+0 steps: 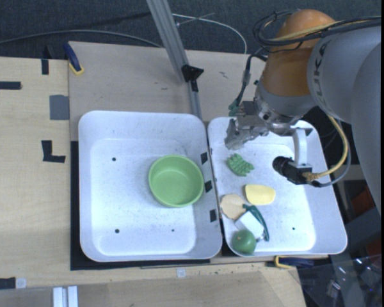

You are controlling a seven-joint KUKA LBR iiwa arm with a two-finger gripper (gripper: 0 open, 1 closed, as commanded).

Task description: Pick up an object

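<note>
My gripper (236, 138) hangs over the upper left part of the right bin (320, 232), just above a small green ridged object (240, 165). Nothing shows between its fingers. Lower in the same bin lie a yellow piece (260, 194), a tan round piece (232, 206), a white object with a dark green handle (254, 220) and a green ball (244, 241). A green bowl (175, 180) sits in the middle of the left bin (109, 235).
A grey metal pole (168, 31) slants down to the gap between the bins at the back. The arm's black cable and a dark fitting (288, 168) hang over the right bin's right half. Bare floor lies around the bowl.
</note>
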